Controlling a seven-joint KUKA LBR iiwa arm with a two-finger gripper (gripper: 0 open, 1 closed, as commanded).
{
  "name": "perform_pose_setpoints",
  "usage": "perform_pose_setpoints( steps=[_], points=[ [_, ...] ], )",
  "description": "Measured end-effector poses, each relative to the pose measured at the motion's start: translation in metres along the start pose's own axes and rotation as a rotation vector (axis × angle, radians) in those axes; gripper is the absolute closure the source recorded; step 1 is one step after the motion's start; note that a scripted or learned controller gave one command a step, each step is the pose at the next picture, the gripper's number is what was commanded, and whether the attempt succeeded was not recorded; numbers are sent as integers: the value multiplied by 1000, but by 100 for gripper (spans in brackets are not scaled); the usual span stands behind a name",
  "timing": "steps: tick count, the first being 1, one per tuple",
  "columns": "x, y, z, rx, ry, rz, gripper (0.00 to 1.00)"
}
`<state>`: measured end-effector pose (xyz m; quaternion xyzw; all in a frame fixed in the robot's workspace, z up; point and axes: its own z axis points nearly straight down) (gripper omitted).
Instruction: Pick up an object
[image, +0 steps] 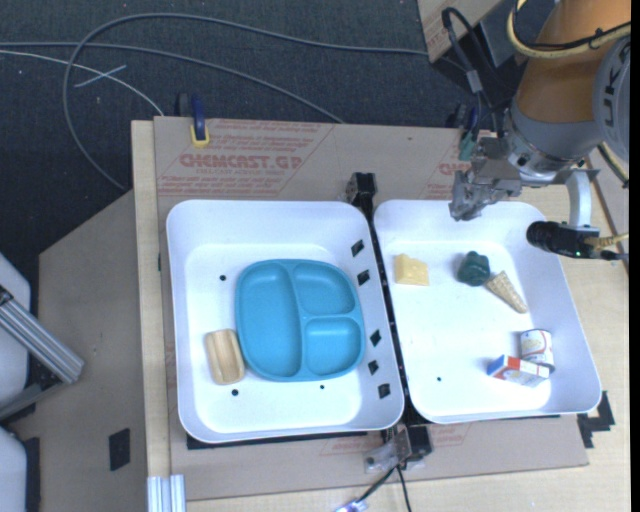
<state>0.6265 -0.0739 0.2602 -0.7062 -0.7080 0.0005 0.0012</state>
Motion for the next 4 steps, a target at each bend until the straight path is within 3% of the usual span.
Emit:
perform_pose_setpoints(
  steps=[1, 3, 4],
  points=[
    [57, 8, -3, -4, 0, -3, 100],
    [152, 18, 26, -3, -1, 0, 100],
    [151, 18, 25, -3, 0, 1, 0]
  ],
)
